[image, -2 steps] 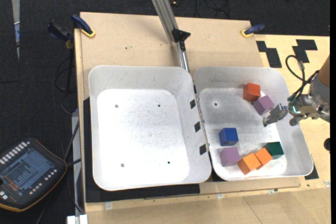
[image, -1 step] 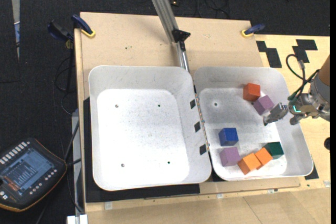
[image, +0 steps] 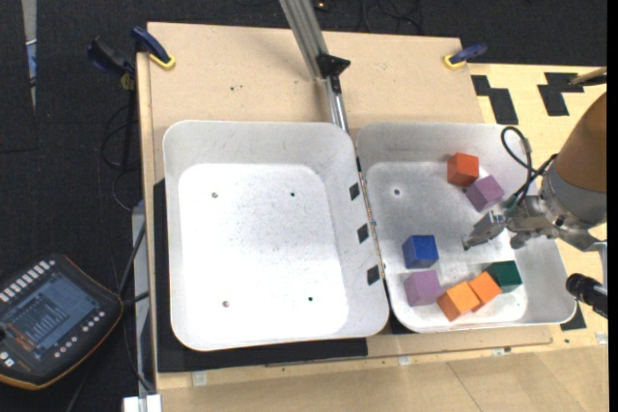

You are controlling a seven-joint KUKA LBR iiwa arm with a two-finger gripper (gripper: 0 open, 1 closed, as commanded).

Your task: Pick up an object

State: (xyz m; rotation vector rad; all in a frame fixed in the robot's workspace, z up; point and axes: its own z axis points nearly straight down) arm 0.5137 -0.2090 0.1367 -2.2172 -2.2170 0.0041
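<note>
My gripper (image: pixel 480 234) hangs over the right bin (image: pixel 386 299), fingers angled down and to the left, with nothing pinched between them — whether they are spread or pressed together I cannot tell from this slant. By my reckoning the pick has not happened: every block lies loose on the bin floor, and the descent, the squeeze and the lift are all left to do.

The candidates sit in two loose groups. Near the far wall, an orange cube (image: pixel 463 168) touches a mauve block (image: pixel 484 192) just below it. Nearer the front rim, a blue cube (image: pixel 419 251) stands above a purple cube (image: pixel 422 287), which sits beside a second orange block (image: pixel 461 296) and a dark green cube (image: pixel 503 278). The blue cube and the mauve block lie nearest my fingertips — either looks a fair target.

All six look like matte, hard-edged blocks, flat-faced and easy to square up on. The bins are shallow white trays with rounded corners and speckled floors; the left bin (image: pixel 193 236) rests alongside on a pale board bench (image: pixel 241 72).
</note>
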